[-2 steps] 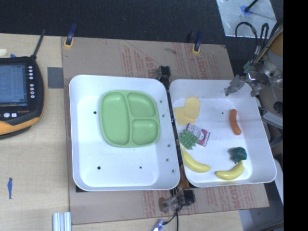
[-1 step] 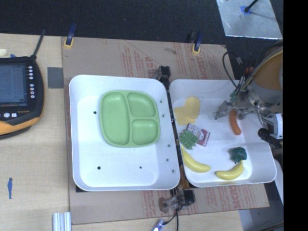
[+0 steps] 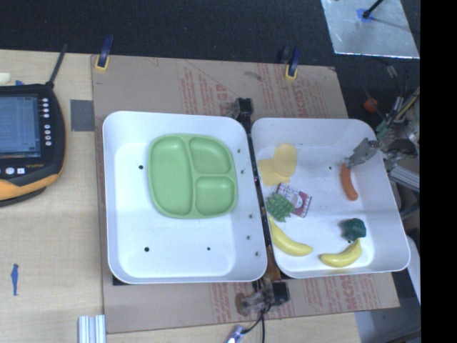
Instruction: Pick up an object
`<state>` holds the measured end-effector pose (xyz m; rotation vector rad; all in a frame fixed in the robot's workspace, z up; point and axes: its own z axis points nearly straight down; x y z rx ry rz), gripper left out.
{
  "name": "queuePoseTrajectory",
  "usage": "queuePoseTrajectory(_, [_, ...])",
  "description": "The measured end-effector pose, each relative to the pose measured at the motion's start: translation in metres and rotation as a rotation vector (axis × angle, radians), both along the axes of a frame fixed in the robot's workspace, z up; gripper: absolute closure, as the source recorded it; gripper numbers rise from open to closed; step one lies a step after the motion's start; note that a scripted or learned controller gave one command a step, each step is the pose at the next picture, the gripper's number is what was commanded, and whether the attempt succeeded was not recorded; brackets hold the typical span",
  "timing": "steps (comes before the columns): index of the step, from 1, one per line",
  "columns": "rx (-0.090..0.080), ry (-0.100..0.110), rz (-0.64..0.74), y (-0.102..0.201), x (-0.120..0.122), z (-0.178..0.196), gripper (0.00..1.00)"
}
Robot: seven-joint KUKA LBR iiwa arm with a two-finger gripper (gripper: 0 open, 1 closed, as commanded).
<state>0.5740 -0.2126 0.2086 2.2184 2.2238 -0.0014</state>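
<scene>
Tool (image 3: 363,151) reaching in from the right edge, poised over the upper right part of the right bin (image 3: 325,127); whether it is open or closed cannot be told. Just below its tip lies an orange sausage (image 3: 348,183), lengthwise, with bare bin floor around it. Two bananas (image 3: 289,242) (image 3: 341,256), a dark green vegetable (image 3: 353,227), a small packet (image 3: 294,201) and a yellow piece (image 3: 278,164) lie elsewhere. The left bin (image 3: 125,213) holds a green divided plate (image 3: 193,175). The sausage looks the nearest target: best to descend straight, straddling its narrow width at the middle, so it cannot roll away.
</scene>
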Motion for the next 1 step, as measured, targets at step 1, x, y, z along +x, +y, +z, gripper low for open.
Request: queuePoseTrajectory(1, [0.001,0.005,0.004,0.0016,0.0281,-0.0820,0.00])
